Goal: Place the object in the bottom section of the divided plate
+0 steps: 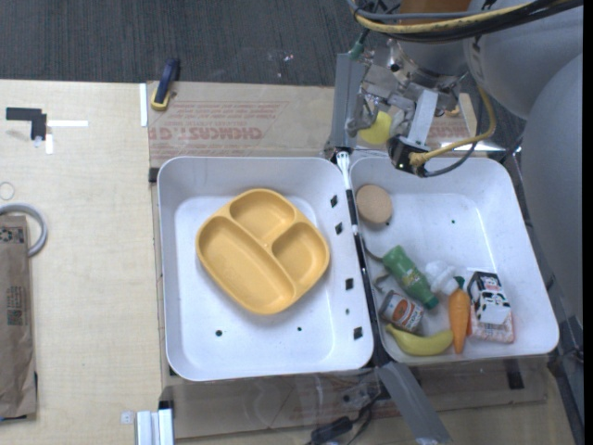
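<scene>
I see the claw [378, 126] up above the far rim of the right bin [519, 202], near the seam between the 2 bins; a small yellow object [376, 130], rounded and lemon-like, sits between its fingers, so I read them as closed on it, clear of the bin floor; cables loop over the wrist, and the grey arm [537, 35] fills the top right corner.

Just below the claw, inside the right bin, a tan round item [374, 205] lies close to the dividing wall; further toward the near edge I see a green bottle [410, 276] lying tilted, a small can [402, 311] beside it, a banana [422, 341] along the near wall, a carrot [459, 314] standing lengthwise next to the banana, and a small carton [490, 308] at the right of the carrot.

The left bin [185, 341] holds the yellow divided plate [263, 250], flat and turned at a slant, with 2 small sections on its far side and 1 large section on its near side; I see all 3 sections bare.

Beyond the bins lies brown cardboard [241, 119], with a blue-and-yellow tool [166, 83] at its far left corner.
</scene>
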